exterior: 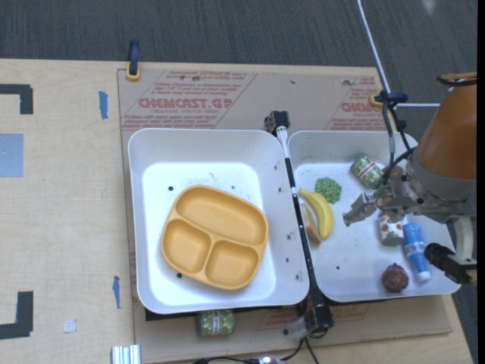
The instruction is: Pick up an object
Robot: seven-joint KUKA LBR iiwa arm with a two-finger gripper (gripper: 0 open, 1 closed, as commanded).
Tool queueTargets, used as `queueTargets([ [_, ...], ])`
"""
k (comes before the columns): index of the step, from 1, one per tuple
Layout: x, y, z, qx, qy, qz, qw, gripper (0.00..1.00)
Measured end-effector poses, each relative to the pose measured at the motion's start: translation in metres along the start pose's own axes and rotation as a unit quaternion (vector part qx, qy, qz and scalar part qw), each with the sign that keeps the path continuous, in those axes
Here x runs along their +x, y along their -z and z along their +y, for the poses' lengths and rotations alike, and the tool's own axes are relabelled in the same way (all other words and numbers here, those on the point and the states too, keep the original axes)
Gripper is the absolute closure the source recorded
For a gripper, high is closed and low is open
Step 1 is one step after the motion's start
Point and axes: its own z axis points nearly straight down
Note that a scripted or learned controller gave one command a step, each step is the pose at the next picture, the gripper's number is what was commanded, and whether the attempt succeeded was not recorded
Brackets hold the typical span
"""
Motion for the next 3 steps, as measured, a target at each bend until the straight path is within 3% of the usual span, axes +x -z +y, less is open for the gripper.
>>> queueTargets([
  [1,-0.029,-0.110,0.039,-0.004,0.000,-0.001,1.0000,0.00],
  [2,-0.002,-0.109,0.049,-0.005,-0.004,-0.008,0.9999,0.00],
  [3,0.002,-0.110,0.042,-0.004,-0.001,-0.003,1.0000,0.00],
])
